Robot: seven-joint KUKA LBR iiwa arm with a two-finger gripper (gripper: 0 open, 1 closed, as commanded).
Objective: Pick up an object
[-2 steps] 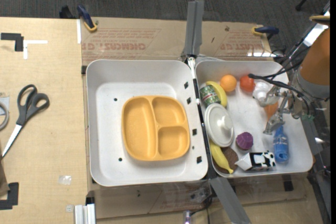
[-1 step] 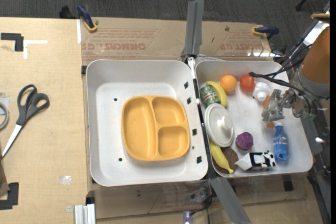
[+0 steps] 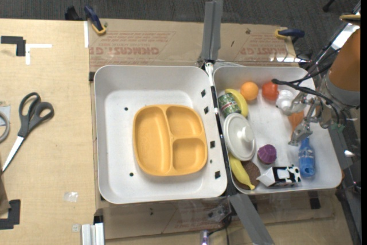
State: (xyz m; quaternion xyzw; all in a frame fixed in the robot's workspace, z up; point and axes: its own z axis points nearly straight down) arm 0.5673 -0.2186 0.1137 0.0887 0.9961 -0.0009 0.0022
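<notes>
The hand (image 3: 300, 133) hung low at the frame's right over the right bin (image 3: 327, 181), just above a blue bottle (image 3: 307, 159); whether its grip was apart I cannot tell; cardboard lettering unreadable

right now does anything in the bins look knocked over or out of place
Nothing looks spilled or broken. The blue bottle lies on its side near the right bin's right wall, below the hand, and the cow-patterned carton is tipped over at the front. The yellow divided plate sits flat.
</notes>
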